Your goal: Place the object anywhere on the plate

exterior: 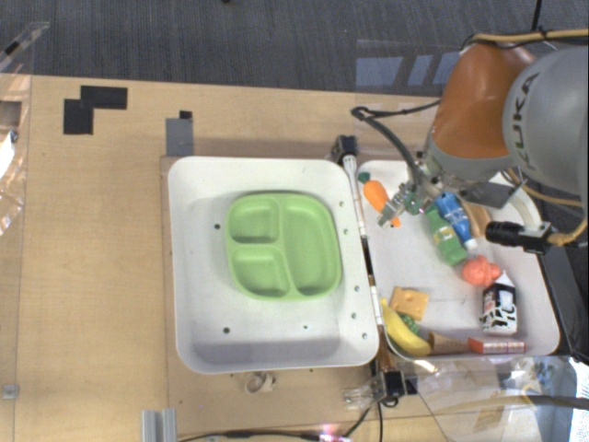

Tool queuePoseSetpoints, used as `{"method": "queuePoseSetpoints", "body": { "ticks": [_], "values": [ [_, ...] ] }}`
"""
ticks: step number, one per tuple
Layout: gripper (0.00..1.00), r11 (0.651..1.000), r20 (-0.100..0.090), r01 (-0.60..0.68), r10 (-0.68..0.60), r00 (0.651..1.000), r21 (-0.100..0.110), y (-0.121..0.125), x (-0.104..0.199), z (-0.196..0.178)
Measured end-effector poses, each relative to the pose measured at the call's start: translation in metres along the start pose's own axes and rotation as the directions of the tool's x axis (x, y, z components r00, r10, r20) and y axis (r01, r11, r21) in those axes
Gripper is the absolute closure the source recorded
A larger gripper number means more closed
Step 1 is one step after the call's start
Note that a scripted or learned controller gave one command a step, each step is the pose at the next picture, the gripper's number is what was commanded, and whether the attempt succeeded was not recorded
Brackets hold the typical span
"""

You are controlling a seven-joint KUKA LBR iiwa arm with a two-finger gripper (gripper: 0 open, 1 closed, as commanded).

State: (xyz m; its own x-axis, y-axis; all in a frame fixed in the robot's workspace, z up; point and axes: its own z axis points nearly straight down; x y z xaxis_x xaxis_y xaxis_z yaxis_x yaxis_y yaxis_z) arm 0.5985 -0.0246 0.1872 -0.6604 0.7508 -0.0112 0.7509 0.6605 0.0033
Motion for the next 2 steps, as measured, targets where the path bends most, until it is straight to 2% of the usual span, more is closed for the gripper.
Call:
{"method": "queuePoseSetpoints", "body": {
  "ticks": [1, 2],
  "values": [
    [1.00, 1.000, -0.009, -0.021, 0.021, 1.000, -0.005, 0.048, 0.064, 0.001],
    [1.00, 0.962, -0.011, -0.274, 0.274, 0.962, -0.001, 0.046, 0.141, -0.032]
  ]
}}
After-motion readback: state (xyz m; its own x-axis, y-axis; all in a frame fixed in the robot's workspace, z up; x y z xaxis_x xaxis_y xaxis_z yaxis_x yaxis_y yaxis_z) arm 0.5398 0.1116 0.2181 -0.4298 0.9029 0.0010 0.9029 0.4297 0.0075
